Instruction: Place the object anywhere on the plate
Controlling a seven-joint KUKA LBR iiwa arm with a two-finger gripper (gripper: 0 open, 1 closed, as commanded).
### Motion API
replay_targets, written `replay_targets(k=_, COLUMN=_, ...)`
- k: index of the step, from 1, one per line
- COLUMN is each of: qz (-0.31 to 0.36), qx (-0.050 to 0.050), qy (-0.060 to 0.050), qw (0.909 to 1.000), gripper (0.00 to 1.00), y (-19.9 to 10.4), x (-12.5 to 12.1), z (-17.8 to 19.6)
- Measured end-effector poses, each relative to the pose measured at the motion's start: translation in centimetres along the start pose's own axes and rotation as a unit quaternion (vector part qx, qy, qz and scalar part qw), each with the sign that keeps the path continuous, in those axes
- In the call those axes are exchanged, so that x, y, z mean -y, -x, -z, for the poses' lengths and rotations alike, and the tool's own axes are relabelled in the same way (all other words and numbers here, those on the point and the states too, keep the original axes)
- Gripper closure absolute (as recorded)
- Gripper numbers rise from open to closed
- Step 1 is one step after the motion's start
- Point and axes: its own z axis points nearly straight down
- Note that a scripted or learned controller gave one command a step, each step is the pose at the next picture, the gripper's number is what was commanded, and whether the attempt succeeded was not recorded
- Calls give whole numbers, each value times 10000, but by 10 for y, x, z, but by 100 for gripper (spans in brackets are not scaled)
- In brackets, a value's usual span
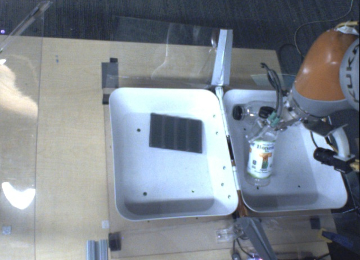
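At the near edge of the desk, below the end effector in the picture, some clear and metal hardware is sitting half cut off by the frame, too small to identify. Just above it the two white bins are lying side by side. The right bin is lying under the end effector, and one bottle is standing or leaning in it, clear plastic with a white, green and orange label whose print is too blurred to read. The bottle's body is sitting directly nearer the camera than the end effector, and its top is running up into the tangle of fingers, so its cap is hidden.

The end effector is hanging right over the bottle's neck, but wires, a green part and glare are cluttering that spot; I cannot tell whether it is open, closed, or gripping the bottle. A small dark round piece is lying just to its left against the bin's far wall, hard to make out.

Well to the left of the end effector, the left bin is holding one flat dark rectangular plate, ribbed in faint stripes. Beyond and to the right, the one arm is showing its orange band, cut off by the picture's edge. A clear sheet is standing behind the bins, mostly see-through
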Motion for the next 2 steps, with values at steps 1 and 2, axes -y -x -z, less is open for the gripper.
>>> replay_targets(k=1, qz=1504, qx=1, qy=11, qw=9886, gripper=100, y=-69, x=-42, z=57)
replay_targets(k=2, qz=2472, qx=1, qy=20, qw=9690, gripper=100, y=-124, x=-65, z=129)
